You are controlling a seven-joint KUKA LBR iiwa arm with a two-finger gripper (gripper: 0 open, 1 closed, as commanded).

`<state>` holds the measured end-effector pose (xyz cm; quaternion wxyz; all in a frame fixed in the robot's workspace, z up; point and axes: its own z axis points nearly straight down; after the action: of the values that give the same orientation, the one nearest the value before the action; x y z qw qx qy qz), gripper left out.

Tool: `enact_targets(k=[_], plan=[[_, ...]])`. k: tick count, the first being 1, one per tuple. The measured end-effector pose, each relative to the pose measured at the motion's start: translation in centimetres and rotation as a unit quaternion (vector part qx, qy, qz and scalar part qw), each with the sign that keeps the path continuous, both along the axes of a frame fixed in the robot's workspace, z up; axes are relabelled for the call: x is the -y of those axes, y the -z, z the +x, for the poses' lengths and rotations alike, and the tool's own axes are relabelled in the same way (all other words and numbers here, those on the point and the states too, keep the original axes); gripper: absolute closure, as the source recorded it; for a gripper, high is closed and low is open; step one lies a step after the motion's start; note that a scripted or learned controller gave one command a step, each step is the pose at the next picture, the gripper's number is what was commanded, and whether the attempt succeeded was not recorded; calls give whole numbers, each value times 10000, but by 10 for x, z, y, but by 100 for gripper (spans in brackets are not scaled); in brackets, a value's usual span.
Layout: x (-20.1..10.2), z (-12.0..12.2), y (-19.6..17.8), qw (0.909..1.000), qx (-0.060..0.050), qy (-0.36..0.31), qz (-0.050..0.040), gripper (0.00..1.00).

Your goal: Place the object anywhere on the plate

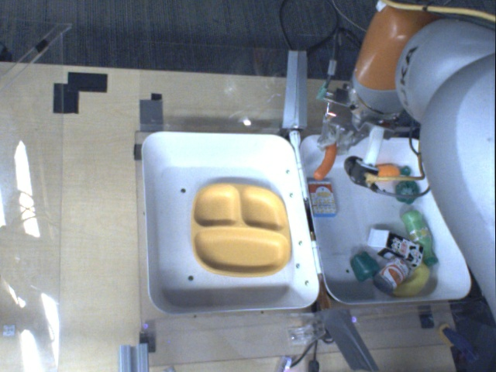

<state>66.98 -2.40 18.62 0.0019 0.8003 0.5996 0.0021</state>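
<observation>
Bins (167,285): 2, white, side by side
Plates (240,229): 1, yellow, three compartments
Arms (434,68): 1
Carrots (328,161): 1, orange
Small cartons (322,198): 1
Clustered small items (395,258): roughly 6, exact count unclear

A pale wooden bench (85,231) fills most of the view, its surface lit brightly enough that white glare streaks lie along its left side. Beyond its far edge runs a dark grey floor (170,14) with a fine woven look, where thin black cables (310,22) loop near the top. Black angular marks (76,90) sit on the bench near its far left corner, and a grey metal post (294,87) stands upright at the far edge.
</observation>
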Motion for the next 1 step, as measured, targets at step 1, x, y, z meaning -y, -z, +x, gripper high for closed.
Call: enact_targets(k=[1], plan=[[-17, -60, 1, 9998, -12, 184, 6, 100]])
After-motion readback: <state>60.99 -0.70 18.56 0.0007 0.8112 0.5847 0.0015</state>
